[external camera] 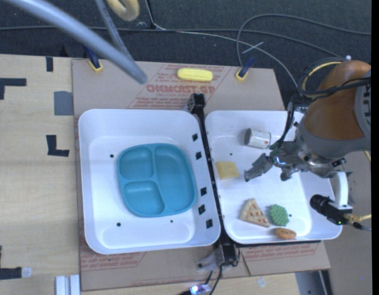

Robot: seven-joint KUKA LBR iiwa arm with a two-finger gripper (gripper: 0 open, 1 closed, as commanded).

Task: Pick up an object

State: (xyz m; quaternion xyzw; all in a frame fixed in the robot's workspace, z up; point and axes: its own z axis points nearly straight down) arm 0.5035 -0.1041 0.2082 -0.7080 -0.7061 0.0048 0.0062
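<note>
The right bin [300, 123] holds several small items: a white and grey cylinder [257, 138] near the back, a pale yellow square [227, 169] by the left wall, and at the front a pizza-slice toy [255, 214], a green knobbly piece [278, 214] and a small orange piece [285, 232]. My gripper [272, 169] hangs over the middle of this bin, open, with nothing between its fingers. One dark finger [256, 169] points toward the yellow square, a short gap away from it. The cylinder lies just behind the gripper.
A blue divided plate [157, 179] fills the middle of the left bin [91, 165]. A yellow oblong toy [194, 74] lies on the cardboard behind the bins. Cables loop behind the right bin, and a grey tube crosses the top left.
</note>
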